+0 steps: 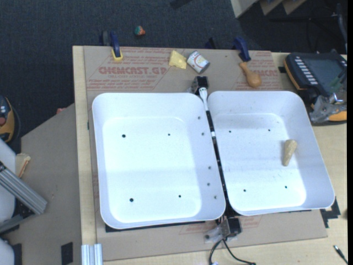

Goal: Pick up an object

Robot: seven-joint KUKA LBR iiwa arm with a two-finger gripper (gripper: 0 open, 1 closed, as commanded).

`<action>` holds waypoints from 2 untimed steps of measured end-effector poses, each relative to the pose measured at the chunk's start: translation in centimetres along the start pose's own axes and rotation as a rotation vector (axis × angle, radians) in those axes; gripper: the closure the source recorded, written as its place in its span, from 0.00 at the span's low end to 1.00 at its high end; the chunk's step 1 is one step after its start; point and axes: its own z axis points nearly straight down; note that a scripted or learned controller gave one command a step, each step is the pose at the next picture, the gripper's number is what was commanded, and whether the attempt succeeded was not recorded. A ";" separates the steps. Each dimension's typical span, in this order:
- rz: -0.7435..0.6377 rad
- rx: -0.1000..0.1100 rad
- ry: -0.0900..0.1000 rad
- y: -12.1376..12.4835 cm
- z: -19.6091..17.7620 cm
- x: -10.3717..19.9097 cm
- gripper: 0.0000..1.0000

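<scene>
Far left of the frame, at the edge, sits an orange-and-black item [4, 118]; below it a small tan piece [22, 165] and a grey metal rail [23, 190] running diagonally toward the lower left. Upper left of centre, a small multicoloured object [139, 31] lies on the dark floor [66, 10], off the counter [58, 164]. A blue clamp [115, 45] with a yellow tip grips the top edge of the brown printed sheet [138, 69] under both bins. The left bin [99, 148] takes the centre-left of the frame, white with a few black dots on its bottom. Above its upper right corner, on the sheet: a yellow chunk [177, 60], and just beside it a small white box [198, 62] lying tilted. A black fitting [201, 84] sits at the top of the seam where the two bins touch; at the bottom of the seam a black connector with cable [230, 228] hangs toward the lower edge. Right of centre at the top, a second blue clamp [240, 47], with a wooden-handled tool [251, 75] just below it on the sheet. The right bin [315, 148] holds the one pickable thing: a tan elongated object [289, 151] lying on the bin bottom toward the right wall, roughly mid-height, well apart from everything else. Upper right, a dark handheld control unit [317, 70] rests beside the bin. Gripper state: cannot tell from this view.
</scene>
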 end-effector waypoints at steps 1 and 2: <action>0.003 -0.006 -0.003 -4.4 -2.9 -2.4 1.00; -0.007 -0.001 0.002 -4.8 1.5 4.9 1.00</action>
